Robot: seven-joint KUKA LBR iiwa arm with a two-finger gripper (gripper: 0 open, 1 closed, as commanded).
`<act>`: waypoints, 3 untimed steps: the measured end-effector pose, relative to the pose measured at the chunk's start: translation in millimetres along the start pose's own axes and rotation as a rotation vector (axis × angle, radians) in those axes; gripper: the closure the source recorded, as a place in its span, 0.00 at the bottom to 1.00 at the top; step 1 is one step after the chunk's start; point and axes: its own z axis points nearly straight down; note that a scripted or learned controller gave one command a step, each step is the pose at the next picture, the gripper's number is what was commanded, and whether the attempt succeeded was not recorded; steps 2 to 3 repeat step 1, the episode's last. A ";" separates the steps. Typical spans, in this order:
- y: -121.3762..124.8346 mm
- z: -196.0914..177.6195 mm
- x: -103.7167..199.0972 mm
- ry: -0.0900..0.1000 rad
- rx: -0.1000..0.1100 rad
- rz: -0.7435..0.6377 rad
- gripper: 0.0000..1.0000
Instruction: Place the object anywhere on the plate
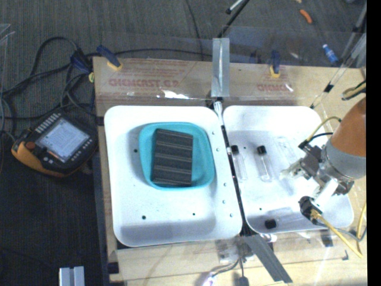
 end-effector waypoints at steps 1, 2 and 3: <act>2.9 -110.0 -2.1 -0.001 -0.004 -0.141 0.00; 2.9 -110.0 -2.1 -0.001 -0.004 -0.141 0.00; 2.9 -110.0 -2.1 -0.001 -0.004 -0.141 0.00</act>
